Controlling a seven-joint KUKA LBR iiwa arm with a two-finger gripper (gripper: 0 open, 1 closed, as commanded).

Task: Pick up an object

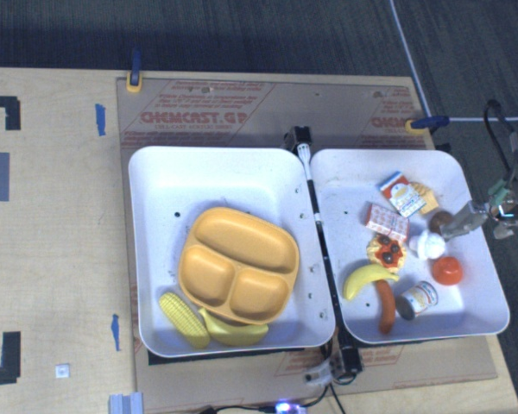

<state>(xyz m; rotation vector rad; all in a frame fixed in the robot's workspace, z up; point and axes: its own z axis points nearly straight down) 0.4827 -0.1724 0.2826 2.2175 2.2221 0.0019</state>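
The right bin (479,317) holds several small toy foods. Among them are a blue and orange box (401,191), a pink checkered packet (386,222), a pizza slice (386,251), a white round piece (430,247), a red tomato (447,270), a banana (365,279), a red sausage (386,305) and a small can (417,298). My gripper (451,222) comes in low from the right edge over the bin's right side. Its tip sits just above the white round piece and beside the box. Nothing visibly hangs from it.
The left bin (155,179) carries a large orange divided plate (237,266), with a corn cob (184,317) and a yellow piece (235,329) at its front edge. A cardboard sheet (242,110) lies under both bins. A thin cable (406,41) runs across the top right.
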